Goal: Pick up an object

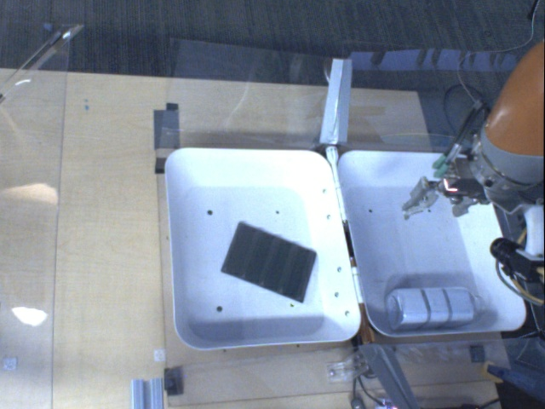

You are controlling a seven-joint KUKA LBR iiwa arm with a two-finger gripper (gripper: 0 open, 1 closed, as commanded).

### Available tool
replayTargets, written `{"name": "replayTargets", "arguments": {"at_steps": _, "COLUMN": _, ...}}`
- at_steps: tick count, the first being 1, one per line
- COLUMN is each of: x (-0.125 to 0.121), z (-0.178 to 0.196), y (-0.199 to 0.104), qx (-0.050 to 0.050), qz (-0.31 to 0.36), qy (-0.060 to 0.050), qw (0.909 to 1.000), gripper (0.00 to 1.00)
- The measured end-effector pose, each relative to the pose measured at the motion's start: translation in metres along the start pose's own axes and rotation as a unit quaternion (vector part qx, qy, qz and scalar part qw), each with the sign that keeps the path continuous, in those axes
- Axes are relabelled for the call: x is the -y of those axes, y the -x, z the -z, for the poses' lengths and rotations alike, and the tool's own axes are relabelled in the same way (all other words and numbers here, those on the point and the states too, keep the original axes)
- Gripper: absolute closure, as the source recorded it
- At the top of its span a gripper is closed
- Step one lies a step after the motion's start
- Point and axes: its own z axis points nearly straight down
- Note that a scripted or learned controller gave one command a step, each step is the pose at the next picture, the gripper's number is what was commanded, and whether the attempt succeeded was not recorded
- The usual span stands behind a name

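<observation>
Two shallow white bins sit side by side on the pale wooden worktop (94,228). In the left bin (183,313) a dark, flat, ribbed rectangular pad (269,262) lies tilted, slightly below and right of the bin's middle, apart from every wall. In the right bin (375,262) a grey, rounded block (430,307) with three segments lies lengthwise against the near wall, toward the bin's lower right.

The arm (519,135), grey with its orange band, reaches in from the right. Its jaws (436,194) hang over the upper part of the right bin, well apart from the grey block and farther still from the dark pad. One light finger (417,198) points down and to the left, and a second seems to sit just to its right near a small red and green spot on the wrist, though this part is small and blurred. I cannot tell whether the jaws are spread or pressed together. Nothing shows between them.

A grey upright strip (336,100) stands at the far end of the seam between the bins.
</observation>
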Motion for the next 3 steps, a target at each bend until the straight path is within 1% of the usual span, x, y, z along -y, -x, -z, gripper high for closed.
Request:
{"name": "replayTargets", "arguments": {"at_steps": 1, "x": 0.011, "z": -0.006, "y": 0.078, "qx": 0.001, "qz": -0.092, "qy": 0.002, "qw": 0.9958, "gripper": 0.0}}
{"name": "replayTargets", "arguments": {"at_steps": 2, "x": 0.041, "z": -0.178, "y": 0.003, "qx": 0.001, "qz": 0.016, "qy": 0.006, "qw": 0.9998, "gripper": 0.0}}
{"name": "replayTargets", "arguments": {"at_steps": 3, "x": 0.041, "z": -0.178, "y": 0.003, "qx": 0.001, "qz": 0.016, "qy": 0.006, "qw": 0.9999, "gripper": 0.0}}
